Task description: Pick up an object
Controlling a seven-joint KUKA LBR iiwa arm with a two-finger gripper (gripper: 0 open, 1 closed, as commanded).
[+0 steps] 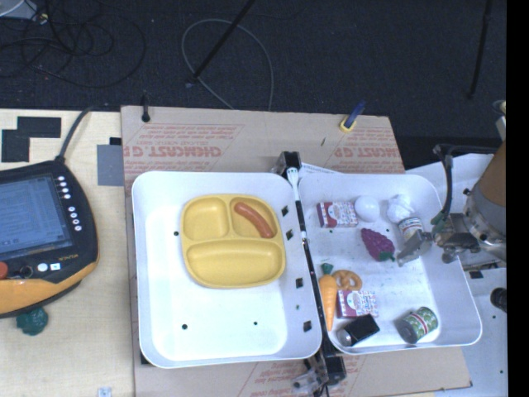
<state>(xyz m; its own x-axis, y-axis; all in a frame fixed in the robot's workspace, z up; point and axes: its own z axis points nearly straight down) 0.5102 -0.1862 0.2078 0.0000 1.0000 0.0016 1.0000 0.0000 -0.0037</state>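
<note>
At the right side of the right bin: pincer, reaching in from the view's right on the grey arm, low over the white floor. Open or closed: cannot tell at this slant.

Nearest object to the pincer: purple grape bunch, just beside the pincer on the view's left, at about the same height in the view; contact not discernible, and not seen gripped.

Up the view from the pincer: white bottle-like item, near; white ball and red-and-white carton, further to the upper left.

Down the view from the pincer: green can lying on its side, well apart. To the lower left of the pincer: pretzel, second carton, black block and orange carrot, the carrot lengthwise along the bin's left wall.

Far to the left of the pincer, beyond the divider: left bin with yellow sectioned plate, a sausage in its upper-right compartment.

Furthest left of the pincer, on the desk: handheld control pendant with lit screen.
</note>
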